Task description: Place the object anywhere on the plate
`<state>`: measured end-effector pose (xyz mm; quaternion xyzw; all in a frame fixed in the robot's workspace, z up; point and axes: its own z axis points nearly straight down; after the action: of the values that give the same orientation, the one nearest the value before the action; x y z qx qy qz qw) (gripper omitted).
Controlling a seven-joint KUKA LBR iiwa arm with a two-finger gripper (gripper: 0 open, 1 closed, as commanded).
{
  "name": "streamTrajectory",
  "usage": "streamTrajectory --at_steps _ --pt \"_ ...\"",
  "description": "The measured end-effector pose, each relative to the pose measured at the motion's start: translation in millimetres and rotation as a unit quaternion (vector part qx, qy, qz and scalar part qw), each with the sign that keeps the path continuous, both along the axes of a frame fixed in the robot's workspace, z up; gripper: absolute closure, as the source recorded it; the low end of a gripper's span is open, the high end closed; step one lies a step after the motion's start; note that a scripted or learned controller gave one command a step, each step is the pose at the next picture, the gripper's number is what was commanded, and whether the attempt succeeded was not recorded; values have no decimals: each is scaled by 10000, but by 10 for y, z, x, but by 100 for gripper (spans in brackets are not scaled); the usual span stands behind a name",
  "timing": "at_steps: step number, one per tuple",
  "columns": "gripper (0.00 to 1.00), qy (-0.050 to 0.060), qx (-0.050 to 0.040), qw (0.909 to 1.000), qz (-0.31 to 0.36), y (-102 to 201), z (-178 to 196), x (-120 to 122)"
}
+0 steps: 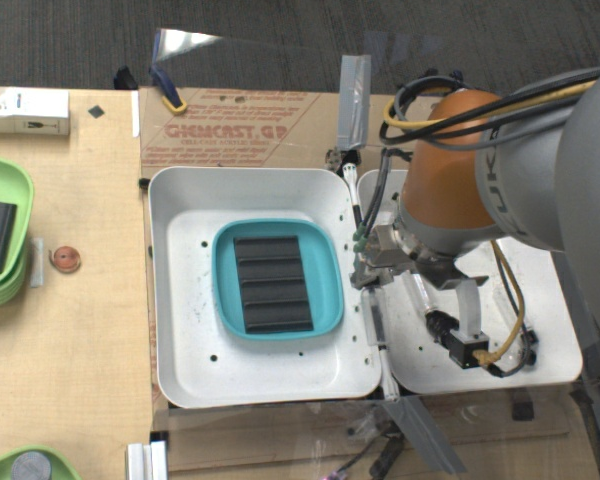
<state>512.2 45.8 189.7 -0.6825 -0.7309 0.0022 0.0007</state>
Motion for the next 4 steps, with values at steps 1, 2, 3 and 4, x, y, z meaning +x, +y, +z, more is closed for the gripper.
streamTrajectory --at_steps 1,2,3,4 --pt "0 0 0 10000 -1 0 1 0" --pt "100 11 -10 10000 5 -15 79 3" --pt "100 21 -21 10000 8 -32 159 7" --pt "100 3 5 9987 509 380 6 -166"
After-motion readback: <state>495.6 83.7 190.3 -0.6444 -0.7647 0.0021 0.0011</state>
